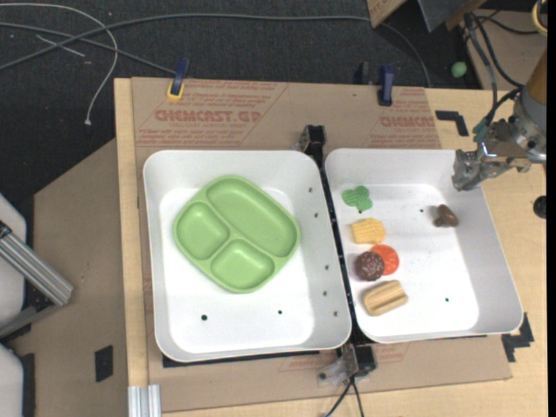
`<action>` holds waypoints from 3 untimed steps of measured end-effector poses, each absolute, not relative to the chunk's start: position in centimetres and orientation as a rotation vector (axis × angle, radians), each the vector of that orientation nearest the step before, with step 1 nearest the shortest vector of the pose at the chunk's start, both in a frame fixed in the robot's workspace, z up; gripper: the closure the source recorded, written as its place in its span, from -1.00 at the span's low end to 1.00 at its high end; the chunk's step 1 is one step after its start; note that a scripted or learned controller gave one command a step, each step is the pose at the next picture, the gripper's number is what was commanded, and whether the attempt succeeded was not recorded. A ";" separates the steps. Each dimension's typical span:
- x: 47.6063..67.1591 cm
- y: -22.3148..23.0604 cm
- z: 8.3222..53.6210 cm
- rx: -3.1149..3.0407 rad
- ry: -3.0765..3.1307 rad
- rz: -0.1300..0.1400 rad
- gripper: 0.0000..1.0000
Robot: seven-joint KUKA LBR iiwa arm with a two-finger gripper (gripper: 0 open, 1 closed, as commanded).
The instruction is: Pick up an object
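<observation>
Hovering over the right shallow white plastic bin's far corner, our fingers leave us unable to tell their state. We see the small brown lump nearby, apart on the bin floor.

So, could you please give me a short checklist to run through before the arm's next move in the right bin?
1. Targets present in the right bin: ok; broccoli, corn, tomato, bread and brown piece lie there.
2. Gripper above a target: not ok; it sits at the bin's top right rim.
3. Nearest item free of neighbours: ok; the brown piece lies alone.
4. Finger state: cannot tell.
5. Left bin uninvolved: ok; it holds the green tray.
</observation>
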State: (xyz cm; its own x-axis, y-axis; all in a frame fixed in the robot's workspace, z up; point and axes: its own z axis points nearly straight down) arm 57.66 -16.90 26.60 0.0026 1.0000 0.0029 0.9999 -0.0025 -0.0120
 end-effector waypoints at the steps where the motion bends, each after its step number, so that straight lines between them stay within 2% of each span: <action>1: 57.9 -16.9 27.2 -2.221 -2.221 0.000 -1.00; 3: 57.7 -17.3 18.7 -2.218 -2.217 0.004 -1.00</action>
State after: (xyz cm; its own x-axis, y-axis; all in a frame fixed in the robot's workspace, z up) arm 57.74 -17.31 18.74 0.0003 1.0000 0.0019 1.0000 -0.0003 -0.0058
